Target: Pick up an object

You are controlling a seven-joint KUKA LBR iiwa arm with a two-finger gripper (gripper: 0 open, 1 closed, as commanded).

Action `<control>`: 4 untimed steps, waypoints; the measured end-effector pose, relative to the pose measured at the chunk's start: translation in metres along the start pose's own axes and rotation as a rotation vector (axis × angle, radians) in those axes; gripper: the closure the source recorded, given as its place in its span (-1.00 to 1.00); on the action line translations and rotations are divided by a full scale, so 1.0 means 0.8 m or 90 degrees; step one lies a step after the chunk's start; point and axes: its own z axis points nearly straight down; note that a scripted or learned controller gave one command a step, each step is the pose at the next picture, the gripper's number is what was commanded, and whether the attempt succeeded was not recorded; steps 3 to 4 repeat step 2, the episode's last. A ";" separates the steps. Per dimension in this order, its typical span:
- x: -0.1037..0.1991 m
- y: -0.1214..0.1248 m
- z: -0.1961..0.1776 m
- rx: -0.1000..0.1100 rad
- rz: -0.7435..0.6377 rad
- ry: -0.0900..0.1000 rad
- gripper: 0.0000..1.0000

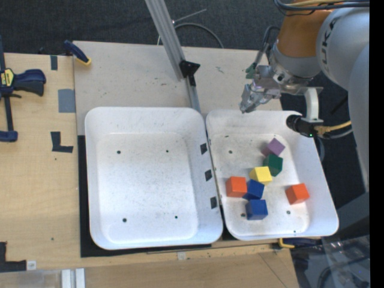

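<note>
camera view: blocks lie below pincer.

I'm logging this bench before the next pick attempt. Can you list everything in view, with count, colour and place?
bins: 2, white, side by side on the bench
orange blocks: 2, right bin, one left of the cluster, one apart to the right
blue blocks: 2, right bin, low in the cluster, second at
yellow block: 1, right bin, middle of the cluster
green block: 1, right bin, above the yellow one
purple block: 1, right bin, top of the cluster
clamps: 2, blue, on the bench at left
pole: 1, grey, slanting to the bins' top edge
arm: 1, grey and orange, upper right
gripper: 1, above the right bin's top edge
</note>
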 end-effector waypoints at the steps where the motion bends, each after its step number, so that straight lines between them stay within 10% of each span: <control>1: 0.060 -0.023 0.012 0.001 0.001 0.000 1.00; 2: 0.140 -0.034 0.015 0.000 -0.001 0.000 1.00; 4: 0.140 -0.034 0.015 0.000 -0.001 0.000 1.00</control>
